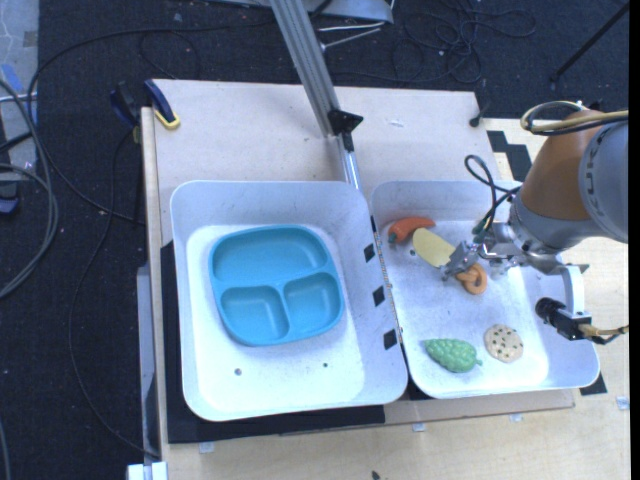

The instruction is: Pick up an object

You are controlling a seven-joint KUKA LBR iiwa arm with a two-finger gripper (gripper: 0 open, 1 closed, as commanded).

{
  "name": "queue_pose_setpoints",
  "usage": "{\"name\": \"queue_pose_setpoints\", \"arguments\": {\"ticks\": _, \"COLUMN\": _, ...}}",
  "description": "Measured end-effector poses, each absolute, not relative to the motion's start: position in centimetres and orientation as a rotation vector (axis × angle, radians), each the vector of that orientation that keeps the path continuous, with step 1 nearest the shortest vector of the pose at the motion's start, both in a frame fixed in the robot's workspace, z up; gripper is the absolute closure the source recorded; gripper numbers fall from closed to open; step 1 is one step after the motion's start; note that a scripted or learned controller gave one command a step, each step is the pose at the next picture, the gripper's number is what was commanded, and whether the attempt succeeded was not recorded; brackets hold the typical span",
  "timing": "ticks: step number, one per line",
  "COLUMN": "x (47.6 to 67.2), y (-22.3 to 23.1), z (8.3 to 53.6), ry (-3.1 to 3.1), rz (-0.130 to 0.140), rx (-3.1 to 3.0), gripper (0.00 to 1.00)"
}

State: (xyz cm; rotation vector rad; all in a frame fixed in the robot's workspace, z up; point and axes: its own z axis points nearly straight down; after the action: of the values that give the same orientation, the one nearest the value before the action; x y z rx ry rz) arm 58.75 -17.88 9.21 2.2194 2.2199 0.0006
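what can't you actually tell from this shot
- Gripper, camera view: too small and dark to tell whether it holds anything; it sits over the small orange piece beside the yellow piece.
- Arm: its base is cut off by the picture's right side.
- Cookie and green item: surface detail is too small to read.

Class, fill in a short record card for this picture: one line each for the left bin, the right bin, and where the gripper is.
left bin: holds a blue divided tray
right bin: orange carrot-like piece, yellow piece, small orange piece, green leafy piece, cookie
gripper: low in the right bin, by the yellow and small orange pieces
grip: cannot tell
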Motion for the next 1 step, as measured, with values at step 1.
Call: {"name": "queue_pose_setpoints", "arguments": {"ticks": 1, "x": 58.84, "y": -17.97, "z": 10.38, "ry": 2.217, "rz": 0.002, "rx": 2.217, "gripper": 1.0}}
